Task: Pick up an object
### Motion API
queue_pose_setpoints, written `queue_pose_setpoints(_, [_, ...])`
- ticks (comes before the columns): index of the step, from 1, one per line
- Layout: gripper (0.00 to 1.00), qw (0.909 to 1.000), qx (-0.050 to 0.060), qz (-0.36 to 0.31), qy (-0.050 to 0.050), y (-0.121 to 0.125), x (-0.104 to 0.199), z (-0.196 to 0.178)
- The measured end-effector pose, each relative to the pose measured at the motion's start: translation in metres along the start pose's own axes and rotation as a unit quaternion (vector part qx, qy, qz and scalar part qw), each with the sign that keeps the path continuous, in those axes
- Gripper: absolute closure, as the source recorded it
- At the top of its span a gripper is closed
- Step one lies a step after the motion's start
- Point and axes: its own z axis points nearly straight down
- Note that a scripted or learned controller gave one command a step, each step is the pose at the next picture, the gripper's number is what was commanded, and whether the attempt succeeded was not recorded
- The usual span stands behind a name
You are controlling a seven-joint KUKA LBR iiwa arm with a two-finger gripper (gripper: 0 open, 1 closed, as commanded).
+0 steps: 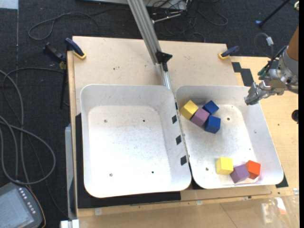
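A grey robot arm (290,63) with an orange band at its upper edge, pale cables looping along the wrist, and a small grey metal end effector (251,99) of blurred, blocky parts.

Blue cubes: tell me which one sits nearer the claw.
The upper blue cube, tilted at the cluster's top, is nearer the claw. The other blue cube sits below it, beside the purple cube.

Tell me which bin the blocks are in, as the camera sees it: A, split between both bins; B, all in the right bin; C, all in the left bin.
B: the yellow block, purple block, blue blocks and the yellow, purple and orange cluster all lie in the right bin.
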Motion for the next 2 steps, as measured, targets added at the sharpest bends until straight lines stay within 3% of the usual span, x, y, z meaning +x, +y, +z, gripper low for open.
queue_pose_setpoints(2, [1.00,1.0000,0.005,-0.002,0.003,-0.026,0.106,0.016])
